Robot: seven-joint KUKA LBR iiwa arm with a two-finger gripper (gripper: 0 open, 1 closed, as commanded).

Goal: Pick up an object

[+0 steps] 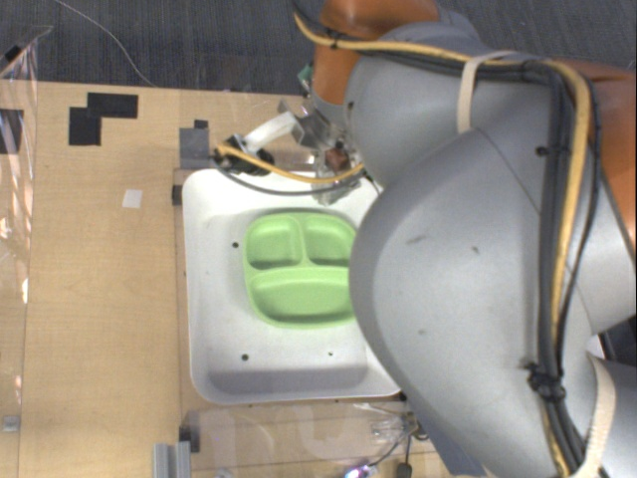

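A light green divided plate (295,269) lies in the middle of the left white bin (214,297); its right side runs under the arm. The big grey arm (498,267) covers the right half of the view. Its orange band (373,3) and wrist hardware (323,137) sit above the bin's far edge, with yellow and black cables looping left of it. The gripper's tip is lost among the wrist parts, and nothing visibly hangs from it.
The wooden bench (90,267) stretches left of the bin, with black markers (100,116) at its far left corner. A clear panel (15,167) stands along the left edge. Small metal brackets (196,142) sit at the bin's corners.
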